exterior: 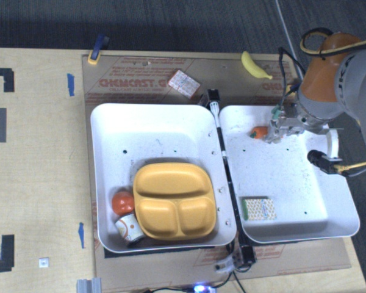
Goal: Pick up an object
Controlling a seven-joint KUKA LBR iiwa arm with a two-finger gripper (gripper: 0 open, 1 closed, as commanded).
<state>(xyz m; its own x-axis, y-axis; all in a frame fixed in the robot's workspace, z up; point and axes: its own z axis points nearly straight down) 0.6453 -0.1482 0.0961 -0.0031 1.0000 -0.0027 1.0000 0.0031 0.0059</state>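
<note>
My gripper (273, 134) hangs over the far end of the right bin (305, 224), close to its back wall. A small orange object (258, 132) lies on the bin floor just left of the gripper, touching or nearly touching it. A flat patterned packet (258, 209) lies near the front left of the same bin. In the left bin (110, 127) sit a yellow compartment tray (174, 199), a red-orange ball (122, 202) and a small white and orange toy (129, 227).
A yellow banana (255, 66) and a small patterned packet (183, 83) lie on the cardboard behind the bins. A black-handled tool (214, 99) rests at the bins' shared back corner. A black cable end (322, 160) hangs over the right bin's right side.
</note>
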